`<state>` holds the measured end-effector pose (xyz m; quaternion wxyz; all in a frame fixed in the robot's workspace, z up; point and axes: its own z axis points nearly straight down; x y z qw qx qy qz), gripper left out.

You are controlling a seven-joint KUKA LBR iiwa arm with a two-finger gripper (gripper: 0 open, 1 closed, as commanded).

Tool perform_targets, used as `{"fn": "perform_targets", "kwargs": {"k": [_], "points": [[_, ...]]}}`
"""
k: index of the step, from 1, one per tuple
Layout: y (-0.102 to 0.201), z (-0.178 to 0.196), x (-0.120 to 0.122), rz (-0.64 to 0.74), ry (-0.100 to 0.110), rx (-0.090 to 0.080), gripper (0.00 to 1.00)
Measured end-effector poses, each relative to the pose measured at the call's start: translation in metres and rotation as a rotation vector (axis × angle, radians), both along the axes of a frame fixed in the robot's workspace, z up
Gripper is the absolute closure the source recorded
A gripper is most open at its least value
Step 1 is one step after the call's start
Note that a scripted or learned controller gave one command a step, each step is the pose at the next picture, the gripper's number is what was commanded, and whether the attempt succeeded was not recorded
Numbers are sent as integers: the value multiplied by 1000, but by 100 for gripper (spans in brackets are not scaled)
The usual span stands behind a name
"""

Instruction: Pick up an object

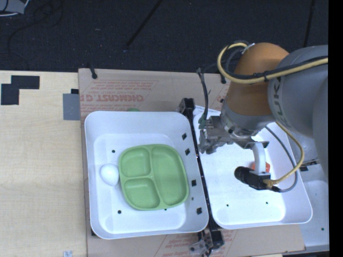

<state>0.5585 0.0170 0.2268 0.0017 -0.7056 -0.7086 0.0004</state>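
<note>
Grey arm (300, 90) hangs over the right bin (257, 213), its gripper (210, 138) near that bin's upper-left wall; its state cannot be told. Lower left, a green divided plate (153, 176) and a white egg (109, 174) just beside it lie in the left bin (134, 226).

— How many bins does the bench bear?
— Two white bins, a left bin (94, 197) toward nine o'clock and a right bin (300, 210) toward three o'clock.
— And how many loose things lie in them?
— Two, both in the bin at nine o'clock: one green plate (154, 176), and one white ball (109, 174) just beside the plate at its nine o'clock.
— Is the plate divided?
— Into three compartments: one at eleven o'clock, one at seven, and one long one at three.
— Any arms?
— One arm (303, 84), over the bin at three o'clock.
— Anything on the bare bench?
— Two dark patches at ten o'clock, one black patch (19, 84) and one grey patch (70, 106).
</note>
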Motion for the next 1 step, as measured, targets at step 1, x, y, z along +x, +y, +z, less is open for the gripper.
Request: {"fn": "perform_targets", "kwargs": {"k": [1], "points": [[57, -9, 9, 0, 0, -1, 100]]}}
